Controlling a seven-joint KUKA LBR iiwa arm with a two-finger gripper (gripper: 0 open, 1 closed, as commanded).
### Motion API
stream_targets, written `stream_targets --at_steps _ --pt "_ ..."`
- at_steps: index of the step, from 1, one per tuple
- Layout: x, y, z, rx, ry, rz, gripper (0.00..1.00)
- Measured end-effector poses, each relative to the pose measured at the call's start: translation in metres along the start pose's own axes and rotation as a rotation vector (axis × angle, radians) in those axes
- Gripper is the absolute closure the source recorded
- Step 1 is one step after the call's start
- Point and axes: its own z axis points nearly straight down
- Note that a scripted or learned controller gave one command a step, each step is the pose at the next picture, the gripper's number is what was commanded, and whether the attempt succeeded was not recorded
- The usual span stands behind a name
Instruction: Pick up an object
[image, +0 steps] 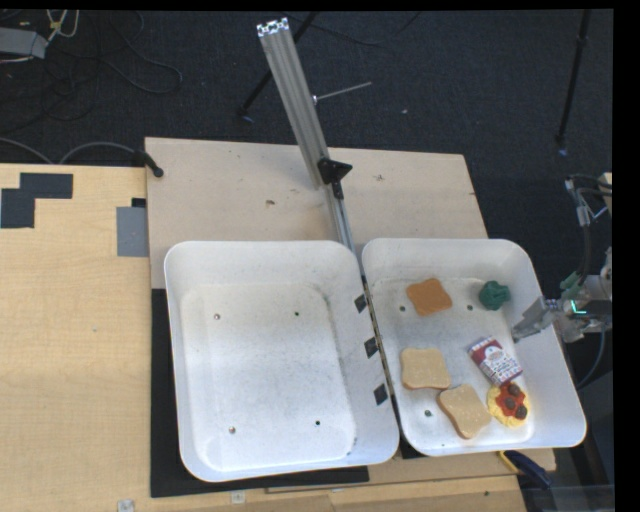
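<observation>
The jaws (530, 322) hang at the right rim of the right bin (545, 425), and whether they are parted or closed cannot be told from this slant. Just beside them inside that bin sit a green lump (493, 294) and a red-and-white carton (493, 360), with a yellow and red toy (510, 404) below. Further left lie three bread slices (426, 367), one browner (429, 296), while the left bin (190, 275) rests alongside on the bench (230, 190).

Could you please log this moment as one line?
gripper: at right bin edge | holding: nothing seen | toast, carton: in bin
</observation>
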Motion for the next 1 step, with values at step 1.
stream_targets --at_steps 1 --pt "-0.0011 -0.0026 0.0642 0.007 0.002 -0.002 0.00"
